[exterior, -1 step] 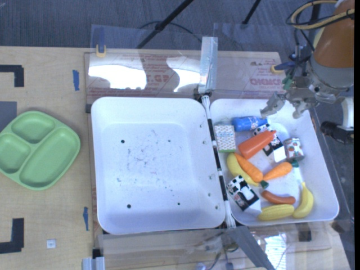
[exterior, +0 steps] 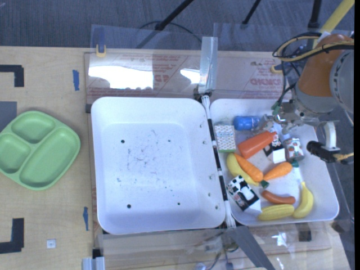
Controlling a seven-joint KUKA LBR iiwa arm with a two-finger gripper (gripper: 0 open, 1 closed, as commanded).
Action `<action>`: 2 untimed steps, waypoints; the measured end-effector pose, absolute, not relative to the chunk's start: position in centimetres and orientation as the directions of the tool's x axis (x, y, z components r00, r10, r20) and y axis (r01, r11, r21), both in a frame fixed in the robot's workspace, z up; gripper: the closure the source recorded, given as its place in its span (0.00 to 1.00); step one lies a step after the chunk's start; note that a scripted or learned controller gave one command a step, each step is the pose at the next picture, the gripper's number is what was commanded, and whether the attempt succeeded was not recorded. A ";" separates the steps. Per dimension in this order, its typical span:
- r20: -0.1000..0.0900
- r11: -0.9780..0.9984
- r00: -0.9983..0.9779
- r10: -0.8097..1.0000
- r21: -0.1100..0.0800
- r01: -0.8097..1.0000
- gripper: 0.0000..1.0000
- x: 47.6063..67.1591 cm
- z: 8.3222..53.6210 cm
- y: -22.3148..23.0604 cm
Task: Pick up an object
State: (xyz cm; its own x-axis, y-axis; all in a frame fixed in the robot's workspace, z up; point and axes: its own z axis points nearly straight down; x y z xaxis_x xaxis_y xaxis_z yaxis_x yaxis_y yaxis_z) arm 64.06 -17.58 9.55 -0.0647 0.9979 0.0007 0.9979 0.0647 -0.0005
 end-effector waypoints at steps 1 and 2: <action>0.000 -0.001 0.001 1.000 0.010 1.000 0.00 61.2 9.0 -18.9; 0.000 0.040 -0.040 0.999 0.003 0.999 0.00 58.9 8.6 -16.7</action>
State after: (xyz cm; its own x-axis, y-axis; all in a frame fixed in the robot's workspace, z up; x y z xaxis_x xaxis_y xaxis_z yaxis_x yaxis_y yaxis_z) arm 58.94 -16.70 8.58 -0.0398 0.9992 -0.0001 0.9992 0.0398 0.0027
